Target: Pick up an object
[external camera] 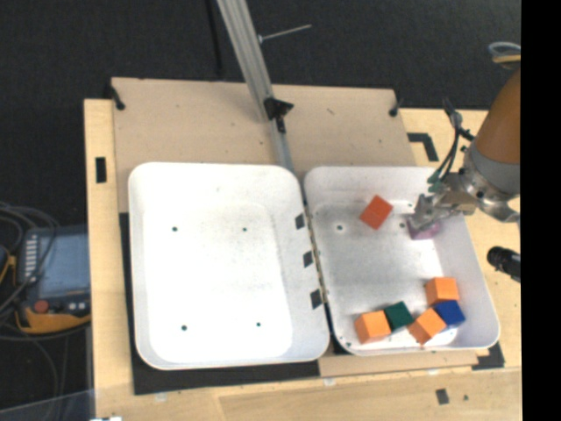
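While the right bin (346, 261) holds all listed items, the gripper (424, 219) sits low over a purple block (427, 231) near its far right wall, finger state and block's axis indiscernible, orange cube (376, 211) just left, five blocks (408, 317) clustered well apart.

The claw (424, 220) hangs over the far right part of the right bin (351, 187), directly over a small block (427, 230). Just left of the claw lies a cube (377, 211). Nearer the camera than the claw, along the bin's front wall, five more cubes cluster (410, 315). Far to the claw's left, the left bin (215, 261) sits beside the right one.
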